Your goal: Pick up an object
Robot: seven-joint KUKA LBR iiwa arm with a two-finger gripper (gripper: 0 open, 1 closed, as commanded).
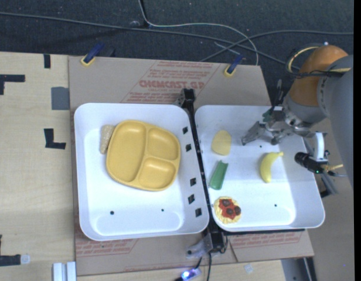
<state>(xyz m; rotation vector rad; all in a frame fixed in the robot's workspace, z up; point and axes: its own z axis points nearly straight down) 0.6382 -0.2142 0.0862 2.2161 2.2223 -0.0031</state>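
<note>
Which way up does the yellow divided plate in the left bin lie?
Right way up: the yellow divided plate lies flat in the left bin, its three hollow compartments and raised dividers facing the camera.

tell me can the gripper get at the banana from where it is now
Probably yes. The gripper hangs over the right bin, just up and left of the banana, which lies apart from the other items with bare bin floor around it and nothing lying between them.

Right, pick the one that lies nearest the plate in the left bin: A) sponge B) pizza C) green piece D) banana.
A: the sponge sits against the left edge of the yellow plate in the left bin; the banana, green piece and pizza lie in the right bin.
</note>
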